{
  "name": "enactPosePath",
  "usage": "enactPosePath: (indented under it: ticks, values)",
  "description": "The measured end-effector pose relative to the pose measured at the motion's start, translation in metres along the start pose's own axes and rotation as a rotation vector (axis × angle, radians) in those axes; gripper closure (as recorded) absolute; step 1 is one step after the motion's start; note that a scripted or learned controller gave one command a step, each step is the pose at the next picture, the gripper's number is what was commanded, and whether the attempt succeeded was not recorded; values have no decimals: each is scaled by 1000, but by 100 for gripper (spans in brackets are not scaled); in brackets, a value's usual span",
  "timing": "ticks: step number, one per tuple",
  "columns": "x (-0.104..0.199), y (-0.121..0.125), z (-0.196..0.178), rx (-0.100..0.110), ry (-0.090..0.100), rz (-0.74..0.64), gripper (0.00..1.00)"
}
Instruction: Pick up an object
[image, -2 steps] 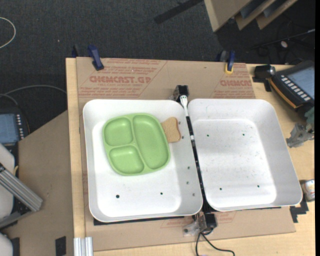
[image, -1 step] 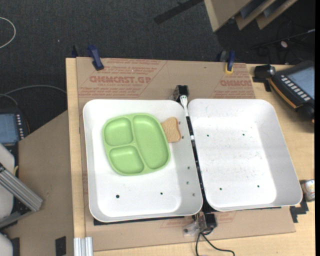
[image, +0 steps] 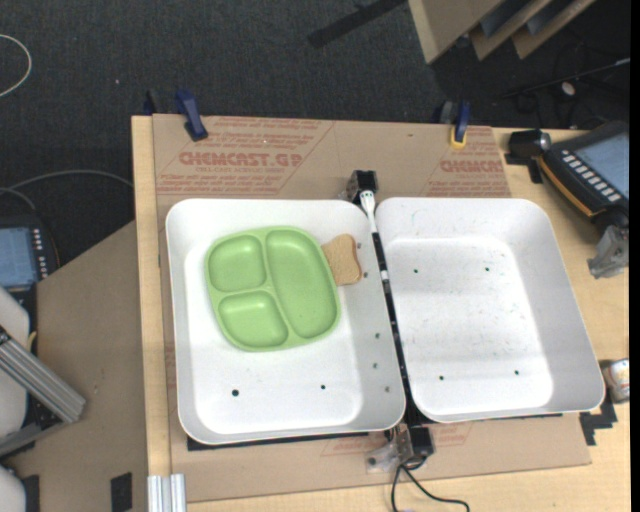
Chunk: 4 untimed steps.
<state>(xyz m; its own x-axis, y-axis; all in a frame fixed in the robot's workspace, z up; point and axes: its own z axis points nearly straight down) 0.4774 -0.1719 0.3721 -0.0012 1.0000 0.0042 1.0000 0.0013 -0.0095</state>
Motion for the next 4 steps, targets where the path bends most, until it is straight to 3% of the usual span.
enactPosePath:
  ticks: [1, 2, 3, 4]
  values:
    - [-8, 31, -79, -21, -9, 0, 100]
    - [14, 0, 10, 0, -1, 2, 100]
    - [-54, 25, -92, -23, -13, 6, 100]
    - [-21, 0, -6, -1, 0, 1, 100]
